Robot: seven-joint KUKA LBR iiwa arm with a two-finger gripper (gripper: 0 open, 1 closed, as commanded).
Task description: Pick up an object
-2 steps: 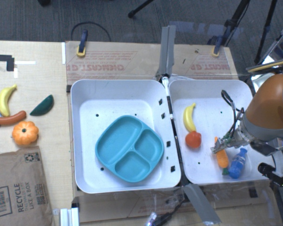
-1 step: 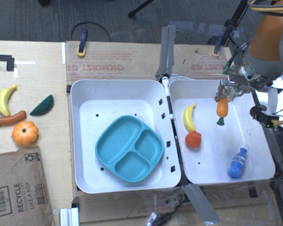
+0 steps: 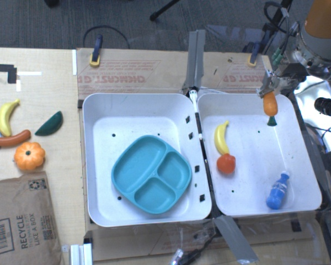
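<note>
My gripper (image 3: 269, 91) hangs over the far right corner of the right bin (image 3: 298, 203), shut on an orange carrot (image 3: 270, 106) with a green top that dangles below the fingers, lifted off the bin floor. On that bin's floor lie a yellow banana (image 3: 221, 137), a red tomato (image 3: 226, 164) just below it, and a blue bottle (image 3: 277, 191) near the front right.
The left bin (image 3: 94, 164) holds a blue divided plate (image 3: 151, 174). On the bench at far left lie a banana (image 3: 5, 117), a sausage (image 3: 11, 139), a small pumpkin (image 3: 29, 156) and a dark green piece (image 3: 49, 123). A grey divider post (image 3: 196, 59) stands between the bins.
</note>
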